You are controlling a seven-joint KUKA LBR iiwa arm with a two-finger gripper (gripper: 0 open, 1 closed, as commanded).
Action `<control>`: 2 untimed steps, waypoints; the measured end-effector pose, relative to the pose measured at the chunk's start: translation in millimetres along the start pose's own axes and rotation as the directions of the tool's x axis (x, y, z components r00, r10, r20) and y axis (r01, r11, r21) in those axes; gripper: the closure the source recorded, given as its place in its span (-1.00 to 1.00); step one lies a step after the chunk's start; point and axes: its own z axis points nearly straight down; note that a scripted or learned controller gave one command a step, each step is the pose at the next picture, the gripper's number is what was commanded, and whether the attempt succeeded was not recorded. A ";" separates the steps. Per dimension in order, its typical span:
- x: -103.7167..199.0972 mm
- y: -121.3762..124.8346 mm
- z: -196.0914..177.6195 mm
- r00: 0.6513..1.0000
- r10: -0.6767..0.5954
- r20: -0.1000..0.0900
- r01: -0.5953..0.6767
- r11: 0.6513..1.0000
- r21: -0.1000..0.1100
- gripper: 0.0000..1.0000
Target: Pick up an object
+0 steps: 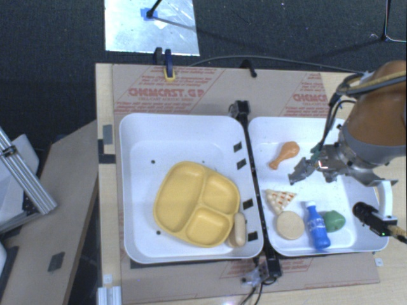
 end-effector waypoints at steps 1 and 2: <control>-6.3 -5.0 45.7 1.000 0.001 0.000 -0.001 1.000 0.001 -1.00; 1.2 -13.1 97.2 1.000 0.000 -0.001 0.000 1.000 0.002 -1.00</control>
